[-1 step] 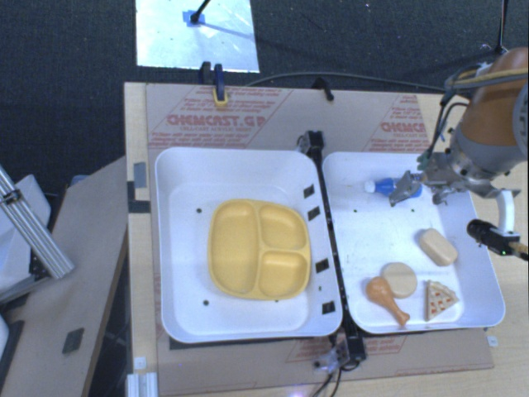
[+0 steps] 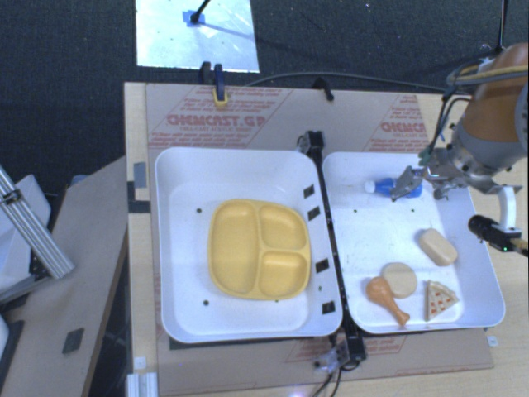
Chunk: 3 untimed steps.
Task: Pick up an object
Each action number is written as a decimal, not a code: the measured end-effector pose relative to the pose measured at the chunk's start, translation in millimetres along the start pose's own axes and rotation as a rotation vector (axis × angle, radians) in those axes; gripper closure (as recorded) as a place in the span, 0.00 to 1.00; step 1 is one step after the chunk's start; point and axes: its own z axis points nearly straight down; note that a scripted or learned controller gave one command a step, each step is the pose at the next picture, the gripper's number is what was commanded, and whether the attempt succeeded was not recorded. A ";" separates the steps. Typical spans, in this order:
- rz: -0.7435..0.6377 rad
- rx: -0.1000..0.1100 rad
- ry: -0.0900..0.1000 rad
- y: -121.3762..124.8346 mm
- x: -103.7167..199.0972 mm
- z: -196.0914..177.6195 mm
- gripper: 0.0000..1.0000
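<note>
1. Grey metal gripper hanging over the far part of the right bin, fingers too small and blurred to judge, so opening impossible to tell; nothing clearly sitting between them.
2. Lying just beside and partly under those fingers: a blue object with a white end, resting on the bin floor near the far wall.
3. Sitting nearer the front of the same bin: a beige oblong piece toward the right wall, a round tan disc, an orange drumstick shape touching the disc's left edge, and a pizza-slice toy near the front right corner.
4. Reaching in from the right: grey arm with an orange band above the wrist.
5. Resting in the left bin: a yellow divided plate, three compartments, roughly centred.
6. Bearing both bins: a pale bench with a brown printed sheet beneath, clamped at the far edge.
7. Spreading beyond: dark carpet-like floor, with a shiny square plate lying at the far side.
</note>
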 end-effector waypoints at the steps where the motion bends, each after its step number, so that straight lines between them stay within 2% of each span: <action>1: -0.002 0.004 0.001 -1.6 9.5 47.5 0.00; 2: 0.001 0.004 0.001 -2.1 10.2 99.6 0.00; 3: 0.001 -0.002 0.000 -0.4 9.6 85.7 1.00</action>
